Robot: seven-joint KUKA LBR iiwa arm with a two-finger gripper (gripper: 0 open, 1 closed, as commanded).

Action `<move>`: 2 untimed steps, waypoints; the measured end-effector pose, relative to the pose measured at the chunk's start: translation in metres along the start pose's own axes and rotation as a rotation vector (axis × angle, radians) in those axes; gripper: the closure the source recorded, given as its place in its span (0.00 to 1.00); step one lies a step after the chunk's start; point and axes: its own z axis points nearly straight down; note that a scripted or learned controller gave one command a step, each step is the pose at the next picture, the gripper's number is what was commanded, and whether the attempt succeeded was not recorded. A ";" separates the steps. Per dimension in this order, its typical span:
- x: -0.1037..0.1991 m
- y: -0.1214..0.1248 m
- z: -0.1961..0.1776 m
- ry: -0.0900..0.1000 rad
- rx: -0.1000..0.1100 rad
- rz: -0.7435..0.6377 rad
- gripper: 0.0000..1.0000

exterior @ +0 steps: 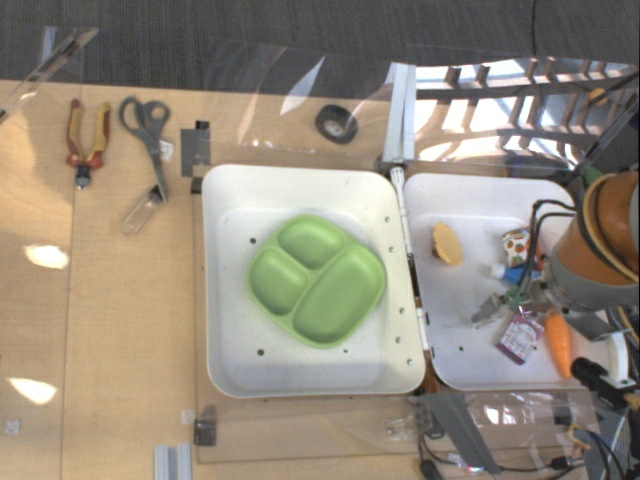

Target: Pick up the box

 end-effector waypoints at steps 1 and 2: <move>-0.003 0.000 0.001 0.005 0.001 -0.009 0.00; -0.001 0.000 0.000 0.003 -0.001 0.020 0.00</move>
